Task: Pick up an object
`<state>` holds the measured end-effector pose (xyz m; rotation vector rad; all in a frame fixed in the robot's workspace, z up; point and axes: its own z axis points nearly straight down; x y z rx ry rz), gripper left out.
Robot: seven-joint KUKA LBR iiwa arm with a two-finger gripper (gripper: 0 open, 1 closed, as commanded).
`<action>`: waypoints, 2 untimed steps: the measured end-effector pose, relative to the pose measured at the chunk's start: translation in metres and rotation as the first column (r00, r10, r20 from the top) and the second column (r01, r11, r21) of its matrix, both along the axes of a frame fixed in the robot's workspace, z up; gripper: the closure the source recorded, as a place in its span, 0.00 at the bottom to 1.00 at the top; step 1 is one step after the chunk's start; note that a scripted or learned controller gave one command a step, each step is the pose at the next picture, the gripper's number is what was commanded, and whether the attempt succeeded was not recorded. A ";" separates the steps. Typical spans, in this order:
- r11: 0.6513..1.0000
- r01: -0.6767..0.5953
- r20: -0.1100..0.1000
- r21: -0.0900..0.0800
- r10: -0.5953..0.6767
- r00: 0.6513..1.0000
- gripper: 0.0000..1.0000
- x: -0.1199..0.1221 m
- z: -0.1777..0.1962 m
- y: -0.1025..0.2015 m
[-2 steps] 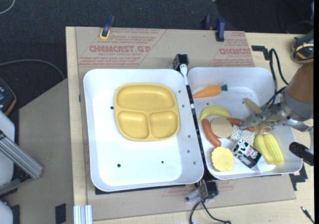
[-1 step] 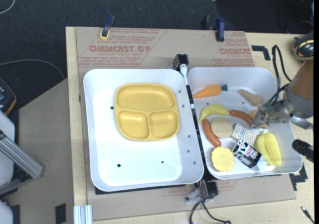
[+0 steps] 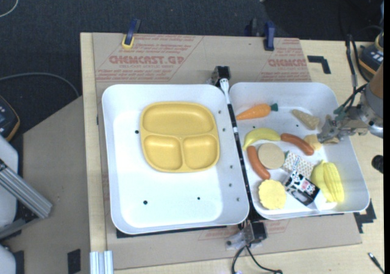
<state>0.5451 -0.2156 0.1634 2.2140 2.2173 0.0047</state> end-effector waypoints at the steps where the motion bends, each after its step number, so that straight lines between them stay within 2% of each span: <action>1: 1.000 0.001 -0.001 0.000 -0.001 1.000 1.00 -0.006 0.048 -0.005; 2: 1.000 0.000 -0.003 0.001 0.000 1.000 1.00 -0.005 0.063 -0.006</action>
